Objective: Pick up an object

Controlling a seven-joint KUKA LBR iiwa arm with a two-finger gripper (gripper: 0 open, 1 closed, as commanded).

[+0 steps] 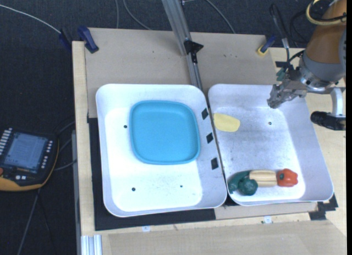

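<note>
Lying in the right bin [308,138] are four small objects. Near the left wall, toward the far end: a pale yellow piece [226,122], flat, smooth, rounded at one end. Along the near wall, in a row and touching: a dark green lumpy item [242,184], a tan cylindrical piece [263,177] and a red rounded item [286,177] with a darker top, possibly a toy tomato, though too small to confirm. Bin floor white, speckled with grey scuffs, mostly bare between the yellow piece and the near row; walls shallow, corners rounded.

Hanging over the far right part of the same bin: the gripper [273,102], metallic, on a grey wrist with an orange band, cables alongside. Finger spacing: cannot tell from this angle. Nothing seen between the fingers. Well apart from all four objects.

Occupying the left bin [110,138]: a light blue tray [165,132], square with rounded corners, smooth and glossy. Between the bins: a slanted metal rail [179,15] with black clips. Off the bench at left: a handheld pendant [25,158] on dark carpet.
</note>
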